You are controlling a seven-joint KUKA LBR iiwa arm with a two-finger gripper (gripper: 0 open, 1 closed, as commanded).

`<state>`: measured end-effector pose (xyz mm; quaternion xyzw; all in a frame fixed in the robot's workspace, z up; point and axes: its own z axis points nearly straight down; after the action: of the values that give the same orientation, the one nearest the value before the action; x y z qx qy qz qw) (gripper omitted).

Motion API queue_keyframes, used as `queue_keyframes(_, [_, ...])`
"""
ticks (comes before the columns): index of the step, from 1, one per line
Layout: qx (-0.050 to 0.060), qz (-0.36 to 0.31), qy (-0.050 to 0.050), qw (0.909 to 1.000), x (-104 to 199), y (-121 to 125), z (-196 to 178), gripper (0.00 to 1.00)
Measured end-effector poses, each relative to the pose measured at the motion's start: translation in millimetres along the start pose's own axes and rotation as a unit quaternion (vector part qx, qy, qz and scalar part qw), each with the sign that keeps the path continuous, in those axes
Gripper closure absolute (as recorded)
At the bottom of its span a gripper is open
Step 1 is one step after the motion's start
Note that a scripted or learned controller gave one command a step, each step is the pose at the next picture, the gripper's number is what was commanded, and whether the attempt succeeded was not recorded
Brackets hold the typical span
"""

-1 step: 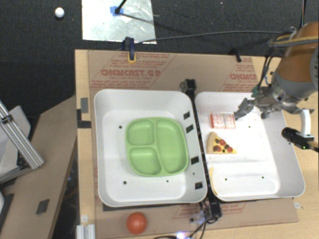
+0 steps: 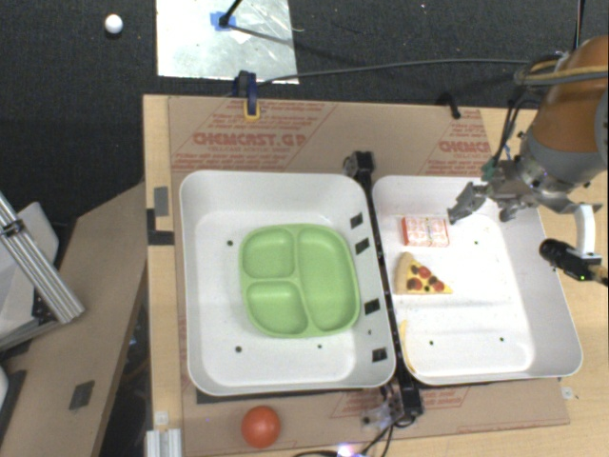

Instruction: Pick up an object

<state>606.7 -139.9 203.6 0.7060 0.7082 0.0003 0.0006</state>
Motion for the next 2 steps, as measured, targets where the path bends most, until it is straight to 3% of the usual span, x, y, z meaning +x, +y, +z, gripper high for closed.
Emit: queue_keyframes(2, [0.002, 0.001, 0.000, 1.0000, 1, 3, 114, 0.00])
